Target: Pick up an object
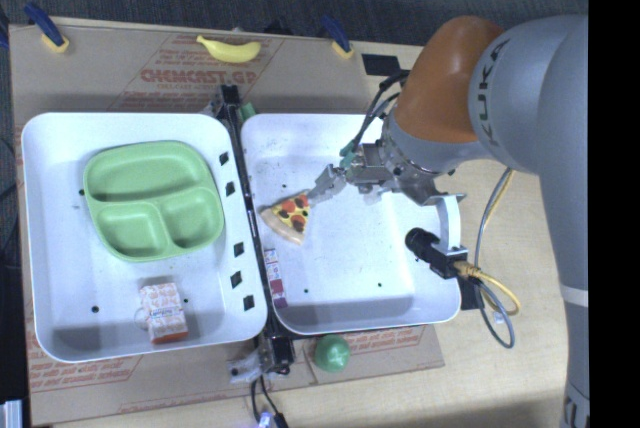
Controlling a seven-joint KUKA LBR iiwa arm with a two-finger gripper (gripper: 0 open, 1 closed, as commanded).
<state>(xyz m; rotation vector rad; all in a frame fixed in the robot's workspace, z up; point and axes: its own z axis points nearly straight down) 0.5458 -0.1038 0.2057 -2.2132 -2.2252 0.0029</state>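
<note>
Pizza comes first: you can see a small toy pizza slice [287, 215], yellow with red and dark bits on top, lying flat in the right white bin [345, 311], close to that bin's left wall. Your grey arm [520, 86] with the orange band reaches in from the right, and its gripper [328, 182] sits just up and right of the slice, near it. You cannot tell whether it touches the slice. You cannot tell how the pincer is set, because it is too small and dim.

In the left white bin [50, 216] you have a light green plastic tray with three parts [152, 198] and a small red and white food box [163, 311] near the front. A yellow toy banana [229, 47] lies on the cardboard at the far side. A green ball [332, 352] rests just in front of the right bin.
</note>
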